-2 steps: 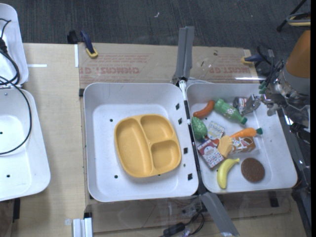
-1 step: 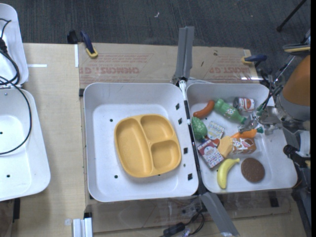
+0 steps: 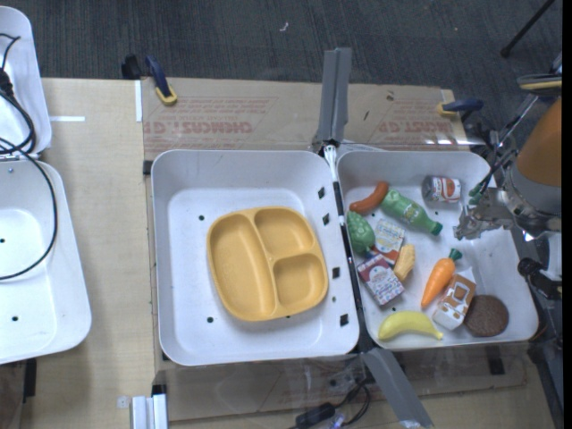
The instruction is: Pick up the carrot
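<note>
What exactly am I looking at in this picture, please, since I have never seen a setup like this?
One camera looks down at a slant on a bench with two shallow white bins. The left bin holds a yellow divided plate. The right bin holds toy food: a carrot, a banana, a sausage, a green bottle, a can, a brown cookie and small cartons. The robot arm reaches in from the right; its pincer hangs above the right bin, up and to the right of the carrot, which lies untouched.
</note>
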`<action>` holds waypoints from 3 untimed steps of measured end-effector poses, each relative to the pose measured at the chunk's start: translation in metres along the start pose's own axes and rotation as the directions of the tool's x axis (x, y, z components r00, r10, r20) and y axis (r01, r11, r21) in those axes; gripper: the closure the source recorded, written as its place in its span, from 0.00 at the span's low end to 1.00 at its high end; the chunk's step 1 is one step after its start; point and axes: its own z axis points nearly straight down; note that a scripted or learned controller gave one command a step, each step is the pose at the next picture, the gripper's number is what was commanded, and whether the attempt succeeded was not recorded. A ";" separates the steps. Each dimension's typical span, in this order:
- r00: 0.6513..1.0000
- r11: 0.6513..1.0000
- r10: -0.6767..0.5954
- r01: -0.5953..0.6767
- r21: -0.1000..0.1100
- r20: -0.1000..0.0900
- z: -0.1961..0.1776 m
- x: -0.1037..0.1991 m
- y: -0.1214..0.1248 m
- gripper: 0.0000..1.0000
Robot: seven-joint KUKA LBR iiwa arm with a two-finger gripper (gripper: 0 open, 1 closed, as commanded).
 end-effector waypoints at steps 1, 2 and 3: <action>1.000 1.000 -0.002 0.002 0.002 -0.003 0.000 0.002 0.000 0.00; 1.000 0.999 -0.024 0.024 0.022 -0.003 0.025 0.028 -0.051 0.00; 0.984 0.984 -0.180 0.180 0.018 -0.005 0.024 0.008 -0.045 0.00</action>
